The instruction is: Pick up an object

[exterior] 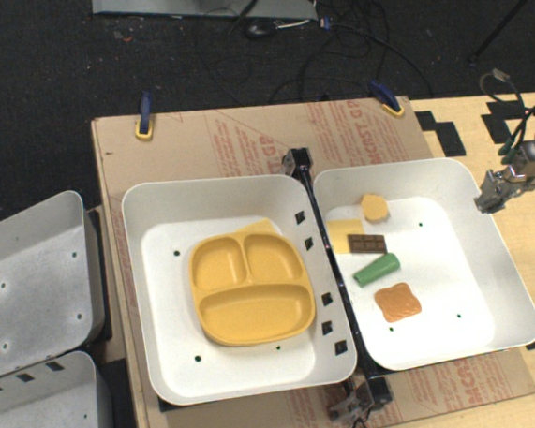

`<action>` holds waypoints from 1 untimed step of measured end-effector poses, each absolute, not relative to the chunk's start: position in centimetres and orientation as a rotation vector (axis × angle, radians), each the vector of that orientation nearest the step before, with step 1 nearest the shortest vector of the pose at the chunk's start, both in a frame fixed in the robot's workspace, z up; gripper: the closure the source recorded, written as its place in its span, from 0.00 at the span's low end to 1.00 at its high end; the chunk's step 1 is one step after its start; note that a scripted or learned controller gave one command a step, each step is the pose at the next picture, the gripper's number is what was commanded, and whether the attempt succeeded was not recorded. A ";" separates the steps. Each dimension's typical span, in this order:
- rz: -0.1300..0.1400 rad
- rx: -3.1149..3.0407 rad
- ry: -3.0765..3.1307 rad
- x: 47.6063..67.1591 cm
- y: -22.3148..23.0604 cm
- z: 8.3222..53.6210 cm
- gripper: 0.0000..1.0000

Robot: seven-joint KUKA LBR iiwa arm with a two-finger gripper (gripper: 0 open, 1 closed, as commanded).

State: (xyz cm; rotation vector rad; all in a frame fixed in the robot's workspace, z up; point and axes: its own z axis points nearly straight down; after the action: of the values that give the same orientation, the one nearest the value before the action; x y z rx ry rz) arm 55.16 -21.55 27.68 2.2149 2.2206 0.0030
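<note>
From the camera view, take the right bin (498, 261) as your landmark. Your claw (488, 198) hangs over its right rim, near the upper right corner, and it is too small and blurred for you to tell how it stands, wide or narrow; nothing visibly sits in it.

The candidates all lie in the left half of that bin, so every one of them is to the claw's left, well apart from it. Nearest the top is a round yellow piece (374, 207); below it sits a brown chocolate bar (366, 243) on a pale yellow slice (343, 230), then a green cylinder (376, 268), then an orange toast-like piece (397, 301).

The green cylinder's long axis runs slantwise, its right end raised toward the claw. The left bin (160, 266) holds a yellow divided tray (252, 289).

You would likely reach leftward and down across the bin.
</note>
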 end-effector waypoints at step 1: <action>0.000 2.214 2.230 57.2 -16.8 26.0 1.00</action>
State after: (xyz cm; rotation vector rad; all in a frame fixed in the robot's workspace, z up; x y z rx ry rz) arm 57.15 -16.79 26.04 2.2142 2.2302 0.0005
